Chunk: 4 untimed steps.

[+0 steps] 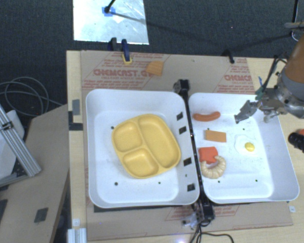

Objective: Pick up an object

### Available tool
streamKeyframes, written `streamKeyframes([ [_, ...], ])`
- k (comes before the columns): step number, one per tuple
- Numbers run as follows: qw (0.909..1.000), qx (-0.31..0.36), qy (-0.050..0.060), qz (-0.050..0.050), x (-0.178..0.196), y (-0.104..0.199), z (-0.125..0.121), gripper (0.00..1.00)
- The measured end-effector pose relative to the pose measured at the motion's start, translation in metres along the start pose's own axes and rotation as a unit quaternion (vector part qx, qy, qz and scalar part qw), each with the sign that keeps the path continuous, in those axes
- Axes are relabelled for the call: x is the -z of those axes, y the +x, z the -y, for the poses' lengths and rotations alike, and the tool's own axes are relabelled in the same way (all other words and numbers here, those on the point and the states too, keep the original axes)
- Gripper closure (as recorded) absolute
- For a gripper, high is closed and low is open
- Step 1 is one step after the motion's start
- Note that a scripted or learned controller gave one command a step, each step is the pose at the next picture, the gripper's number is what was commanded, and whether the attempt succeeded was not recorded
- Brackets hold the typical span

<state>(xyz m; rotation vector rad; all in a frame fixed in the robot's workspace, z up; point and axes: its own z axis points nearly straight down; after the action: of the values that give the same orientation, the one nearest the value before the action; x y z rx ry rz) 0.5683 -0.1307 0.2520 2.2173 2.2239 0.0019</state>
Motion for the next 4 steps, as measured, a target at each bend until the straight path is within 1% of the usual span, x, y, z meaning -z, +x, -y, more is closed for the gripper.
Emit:
streamKeyframes([
  [1, 1.0000, -0.001, 0.002, -0.001, -0.077, 0.015, 0.032, 0.00],
  [2, 1.0000, 0.001, -0.005, 0.002, -0.047, -0.019, -0.058, 0.00],
  [3, 1.0000, 0.002, 0.003, -0.001, -0.173, 0.014, -0.051, 0.00],
  [4, 1.0000, 0.001, -0.001, 0.000, -0.157, 0.012, -0.053, 1.00],
])
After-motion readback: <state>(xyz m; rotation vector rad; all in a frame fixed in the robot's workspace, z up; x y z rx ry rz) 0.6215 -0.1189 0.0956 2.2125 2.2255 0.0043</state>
